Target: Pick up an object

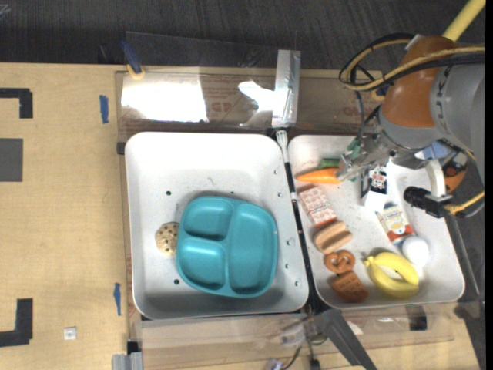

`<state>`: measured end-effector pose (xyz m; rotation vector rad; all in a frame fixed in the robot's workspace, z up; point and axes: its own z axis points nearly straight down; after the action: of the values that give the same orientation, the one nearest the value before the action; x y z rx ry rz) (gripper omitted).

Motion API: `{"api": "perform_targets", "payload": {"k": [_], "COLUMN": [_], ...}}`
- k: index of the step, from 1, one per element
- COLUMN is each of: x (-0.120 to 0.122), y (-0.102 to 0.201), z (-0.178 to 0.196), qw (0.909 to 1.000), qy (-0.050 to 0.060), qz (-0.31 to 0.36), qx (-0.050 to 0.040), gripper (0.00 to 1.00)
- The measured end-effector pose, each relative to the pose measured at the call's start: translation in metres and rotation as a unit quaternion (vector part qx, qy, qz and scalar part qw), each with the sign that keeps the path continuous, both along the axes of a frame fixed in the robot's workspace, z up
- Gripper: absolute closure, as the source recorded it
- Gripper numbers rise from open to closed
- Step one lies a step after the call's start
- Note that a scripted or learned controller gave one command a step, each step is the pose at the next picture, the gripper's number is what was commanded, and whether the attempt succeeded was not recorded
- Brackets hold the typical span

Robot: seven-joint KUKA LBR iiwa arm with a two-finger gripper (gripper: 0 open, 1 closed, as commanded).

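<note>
- The grey arm [451, 99] with its orange band comes in from the right and bends down over the far end of the right bin [454, 280]; its gripper [356, 160] hangs just above the toy carrot [317, 177], and whether the jaws stand apart or together I cannot tell from here; nothing shows held between them
- The carrot lies orange and flat near the far left corner of the right bin, with a bit of green just beyond it
- Toward the near end of that bin sit a pink wafer-like block [315, 203], a hot dog [333, 236], a pretzel [339, 261] and a brown waffle piece [349, 285], in a loose row along the left wall
- A yellow banana [393, 274] lies at the near end, beside the pretzel; a white egg [415, 249] sits near it, and a small carton [394, 221] lies just beyond the egg
- The left bin [146, 168] holds a teal divided plate [228, 245]; a speckled cookie [166, 237] touches the plate's left edge
- Both bins rest side by side on the worktop [54, 222], which carries black and blue tape marks
</note>
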<state>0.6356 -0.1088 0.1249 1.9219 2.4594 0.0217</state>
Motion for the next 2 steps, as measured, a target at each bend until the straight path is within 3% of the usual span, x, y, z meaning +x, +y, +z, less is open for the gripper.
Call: {"api": "perform_targets", "payload": {"k": [1, 2], "x": [-0.001, 0.036], "y": [0.000, -0.047], "z": [-0.001, -0.012], "qw": [1.0000, 0.9999], "qy": [0.001, 0.003], "qz": [0.000, -0.016], "qx": [0.0001, 0.0001], "gripper": [0.00, 0.00]}}
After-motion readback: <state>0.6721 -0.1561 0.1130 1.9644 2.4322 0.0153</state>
